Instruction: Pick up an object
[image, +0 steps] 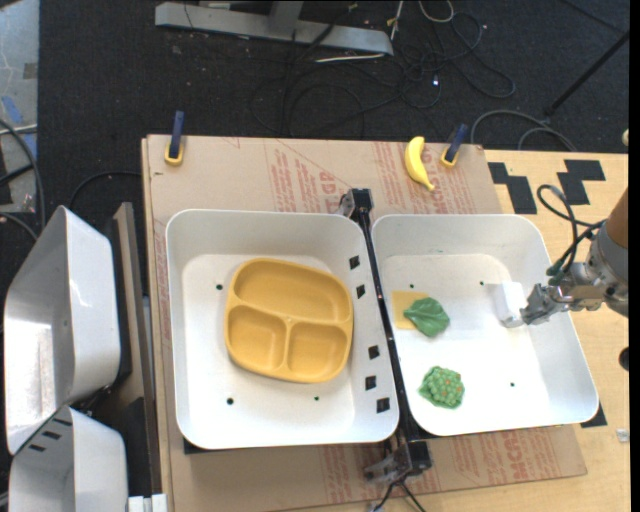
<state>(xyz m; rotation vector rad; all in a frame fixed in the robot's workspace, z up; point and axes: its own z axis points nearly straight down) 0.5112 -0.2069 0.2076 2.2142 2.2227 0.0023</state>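
Currently the jaws (512, 312) sit low at the right bin's (560, 395) right side (spacing cannot be told); risk: closing on bare floor, since both green objects (428, 316) (442, 386) lie well left; the left bin (190, 400) holds a yellow tray (290, 320).

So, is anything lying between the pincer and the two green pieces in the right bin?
Nothing visible does. The pincer sits near the right bin's right side, and bare white floor runs from it to the upper green piece and the lower green piece. A yellow patch borders the upper piece's far side.
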